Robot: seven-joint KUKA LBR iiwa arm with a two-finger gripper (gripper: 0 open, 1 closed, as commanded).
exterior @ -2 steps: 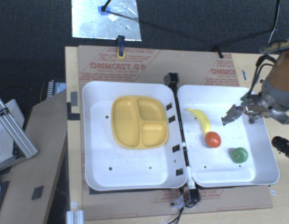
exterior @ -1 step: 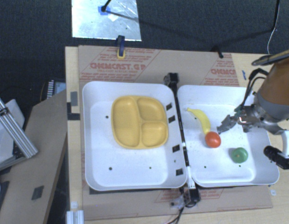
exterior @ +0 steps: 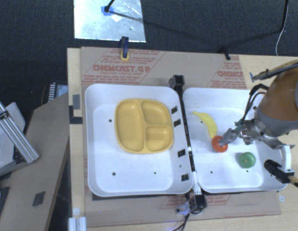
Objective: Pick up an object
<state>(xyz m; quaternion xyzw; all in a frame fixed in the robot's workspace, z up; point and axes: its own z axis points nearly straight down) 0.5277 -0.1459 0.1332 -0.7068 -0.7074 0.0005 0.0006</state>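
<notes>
In the right bin lie a yellow banana, a small red-orange round fruit and a green round fruit. My gripper comes in from the right and its tip sits right at the upper right edge of the red-orange fruit. The green fruit lies just below the wrist, apart from it. The banana is up and to the left of the gripper tip, untouched. Nothing is seen lifted off the bin floor.
The left bin bears a yellow sectioned plate. A black divider with clips runs between the bins. The arm's orange band and grey body cover the right bin's right side.
</notes>
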